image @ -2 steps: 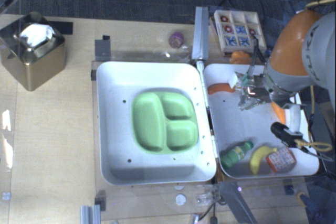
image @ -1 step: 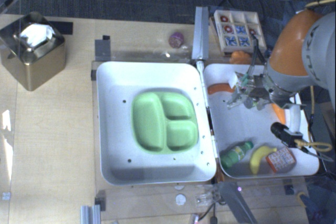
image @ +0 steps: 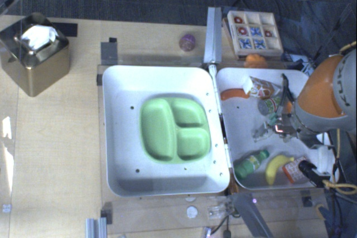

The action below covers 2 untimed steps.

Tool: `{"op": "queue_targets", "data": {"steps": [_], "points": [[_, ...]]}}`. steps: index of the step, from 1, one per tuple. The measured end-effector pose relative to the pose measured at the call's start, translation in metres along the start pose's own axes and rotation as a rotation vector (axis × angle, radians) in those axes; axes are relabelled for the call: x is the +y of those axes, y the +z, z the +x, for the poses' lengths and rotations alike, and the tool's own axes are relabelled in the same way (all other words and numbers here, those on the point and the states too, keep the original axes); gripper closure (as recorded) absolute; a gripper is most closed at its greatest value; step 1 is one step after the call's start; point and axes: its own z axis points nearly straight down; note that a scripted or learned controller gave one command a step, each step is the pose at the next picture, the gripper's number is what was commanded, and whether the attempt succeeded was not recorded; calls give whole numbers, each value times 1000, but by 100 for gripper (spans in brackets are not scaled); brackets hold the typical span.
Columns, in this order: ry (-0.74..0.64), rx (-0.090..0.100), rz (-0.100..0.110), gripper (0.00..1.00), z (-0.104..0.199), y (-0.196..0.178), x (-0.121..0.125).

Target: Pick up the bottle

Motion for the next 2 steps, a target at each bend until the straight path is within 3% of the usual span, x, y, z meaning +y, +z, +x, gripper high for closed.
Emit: {"op": "queue_targets", "data": {"steps": [1,2], "points": [[-49,-1,-5,0,34,-1,-31],[-107,-3,-6,0,49,-1,-31]]}}
